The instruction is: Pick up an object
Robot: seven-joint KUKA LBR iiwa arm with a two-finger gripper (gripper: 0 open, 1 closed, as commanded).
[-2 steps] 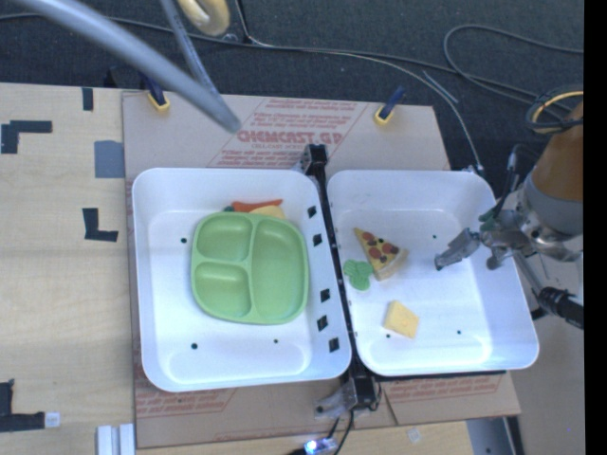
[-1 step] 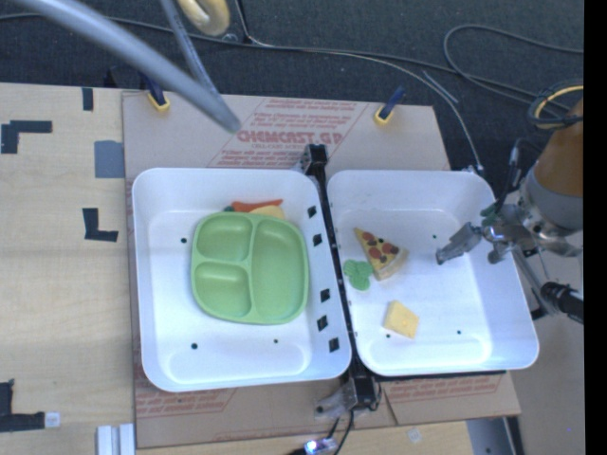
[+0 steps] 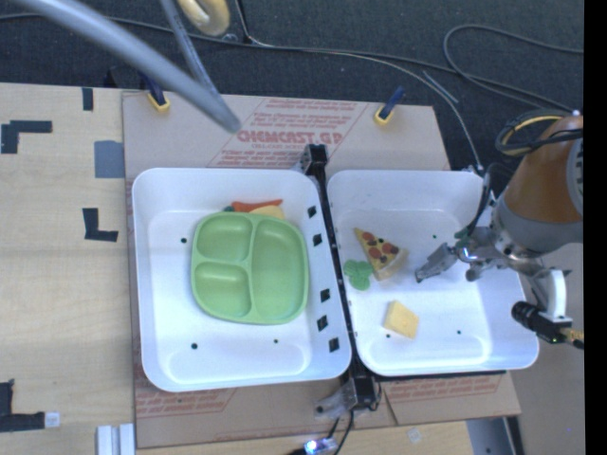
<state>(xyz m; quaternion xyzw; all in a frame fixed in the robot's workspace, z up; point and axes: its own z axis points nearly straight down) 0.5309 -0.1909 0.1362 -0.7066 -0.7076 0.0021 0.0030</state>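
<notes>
One fixed camera looked down at a slant from above the pale wooden worktop [image 3: 57, 254], taking in both shallow white plastic bins [image 3: 152, 254] together.

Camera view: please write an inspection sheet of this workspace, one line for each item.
Surface: two white bins, left bin and right bin, on cardboard over a wooden bench.
Job's things: pizza slice, green piece and yellow block in the right bin.
Clutter: green divided plate in the left bin, orange and yellow pieces at its far edge.
Grippers: gripper low over the right bin, nothing between its fingers.
Cables: black cables behind the bins.
Surroundings: dark floor, grey poles upper left.
</notes>
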